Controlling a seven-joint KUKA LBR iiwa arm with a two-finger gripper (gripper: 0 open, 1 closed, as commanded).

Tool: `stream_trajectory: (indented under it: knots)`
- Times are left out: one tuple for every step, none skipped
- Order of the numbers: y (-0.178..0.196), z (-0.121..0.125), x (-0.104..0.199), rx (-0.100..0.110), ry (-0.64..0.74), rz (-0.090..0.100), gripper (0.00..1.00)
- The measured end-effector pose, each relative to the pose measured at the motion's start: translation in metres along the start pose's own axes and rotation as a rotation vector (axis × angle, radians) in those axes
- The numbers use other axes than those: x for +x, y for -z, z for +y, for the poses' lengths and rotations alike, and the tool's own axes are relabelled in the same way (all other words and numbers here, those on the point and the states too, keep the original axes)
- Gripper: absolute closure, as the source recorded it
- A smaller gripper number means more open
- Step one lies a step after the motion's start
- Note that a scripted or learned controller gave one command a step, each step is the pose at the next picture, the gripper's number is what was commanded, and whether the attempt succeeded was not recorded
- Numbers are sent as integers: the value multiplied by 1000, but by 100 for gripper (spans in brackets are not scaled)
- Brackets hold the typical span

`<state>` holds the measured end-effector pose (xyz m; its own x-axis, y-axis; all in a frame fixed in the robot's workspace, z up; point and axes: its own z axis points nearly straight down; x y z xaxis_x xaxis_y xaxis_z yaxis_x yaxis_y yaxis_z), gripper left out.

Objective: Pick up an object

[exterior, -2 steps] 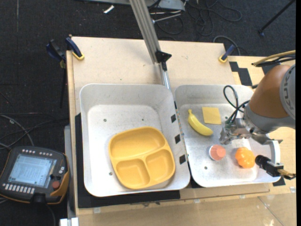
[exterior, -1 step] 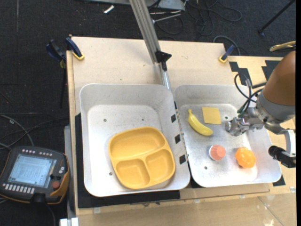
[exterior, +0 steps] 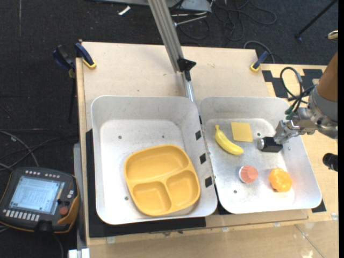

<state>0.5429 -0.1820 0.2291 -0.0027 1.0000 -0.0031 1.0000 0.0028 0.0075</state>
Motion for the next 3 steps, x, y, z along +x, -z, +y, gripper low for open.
stream_trajectory:
  knots:
    - [33, 2, 0, 2, 1, 1, 100]
    - [21, 18, 44, 8, 5, 4, 100]
    - [10, 42, 93, 6, 6, 4, 100]
